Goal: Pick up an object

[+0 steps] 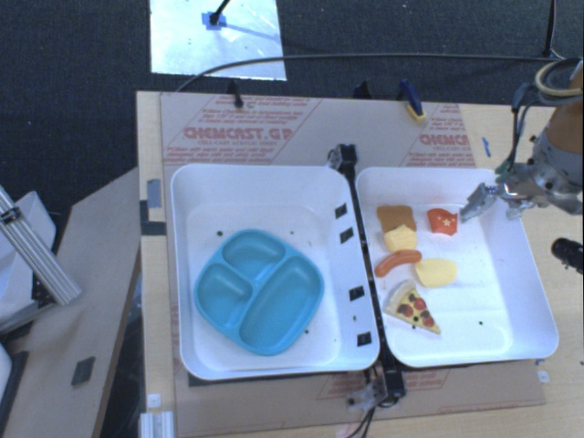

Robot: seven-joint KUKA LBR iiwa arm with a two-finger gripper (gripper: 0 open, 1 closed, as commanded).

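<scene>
While the grey arm (558, 144) reaches in from the right edge, its wrist sits above the far right corner of the right bin (525, 322), and the claw (476, 203) slants down and leftward over that bin's upper part. Whether the claw is parted or closed cannot be told at this size; nothing is seen in its grip.

Just left of the claw tip, apart from it, lies a small red piece (443, 221), blocky and glossy. Further left a brown slab like toast (395, 217) touches a pale yellow wedge (400, 238) below it. An orange sausage (398, 262), smooth and rounded, lies with its long axis running left to right, tilted up slightly at the right end. Beside it sits a yellow lump (436, 272). Nearer the front, a pizza slice (413, 307) with red dots points its tip toward the lower right.

The left bin (205, 199) holds a blue plastic tray (259, 290) with three compartments, turned at an angle. Both bins rest on a pale wooden surface (265, 121) printed with red lettering.
</scene>
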